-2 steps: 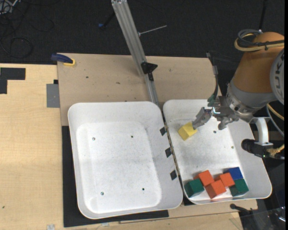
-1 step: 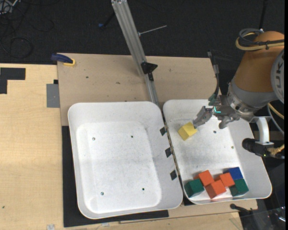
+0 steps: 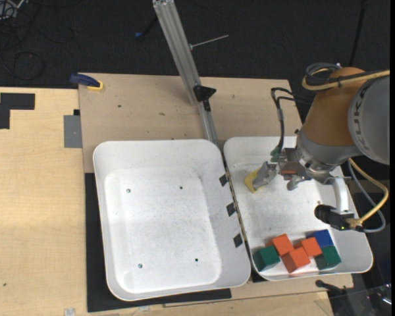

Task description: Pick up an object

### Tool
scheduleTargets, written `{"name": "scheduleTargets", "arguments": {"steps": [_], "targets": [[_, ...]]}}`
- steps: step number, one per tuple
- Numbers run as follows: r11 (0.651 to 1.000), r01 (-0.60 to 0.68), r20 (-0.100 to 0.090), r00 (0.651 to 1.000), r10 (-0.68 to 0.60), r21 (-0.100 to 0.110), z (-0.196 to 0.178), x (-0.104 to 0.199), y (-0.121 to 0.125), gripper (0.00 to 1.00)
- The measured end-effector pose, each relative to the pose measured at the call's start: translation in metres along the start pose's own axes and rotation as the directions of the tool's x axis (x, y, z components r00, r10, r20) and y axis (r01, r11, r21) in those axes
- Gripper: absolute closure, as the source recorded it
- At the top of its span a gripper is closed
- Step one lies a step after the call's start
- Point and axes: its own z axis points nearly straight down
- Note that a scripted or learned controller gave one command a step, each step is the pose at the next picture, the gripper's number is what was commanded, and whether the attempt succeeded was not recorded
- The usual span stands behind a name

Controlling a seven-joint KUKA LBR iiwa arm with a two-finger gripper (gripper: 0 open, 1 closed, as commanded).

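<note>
My gripper [image 3: 280,179] hangs over the upper part of the right bin [image 3: 362,263], open, with its two grey fingers spread and nothing between them. A small yellow block [image 3: 252,182] lies on the bin floor just left of the left finger [image 3: 268,173], touching or nearly touching its outer side. At the bin's near edge lies a cluster of blocks: orange ones [image 3: 282,243] [image 3: 295,260] [image 3: 310,247], a blue one [image 3: 323,236] and two green ones [image 3: 267,258] [image 3: 328,260].
The left bin [image 3: 105,157] lies beside the right one, joined by black clips [image 3: 230,209]. A slanted aluminium rail [image 3: 181,51] rises behind the bins. Cables [image 3: 365,212] loop off the wrist at the right.
</note>
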Motion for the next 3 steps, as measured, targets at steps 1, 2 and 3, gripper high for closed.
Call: {"name": "scheduleTargets", "arguments": {"steps": [1,2,3], "targets": [[1.0,-0.001,0.0,1.0,0.001,0.0,0.0632,-0.005,-0.0002,0.0],[1.0,-0.005,0.001,1.0,0.005,-0.008,0.0705,-0.0054,0.0002,0.0],[1.0,-0.012,0.0,1.0,0.012,-0.007,0.0608,-0.0073,-0.0004,1.0]]}}
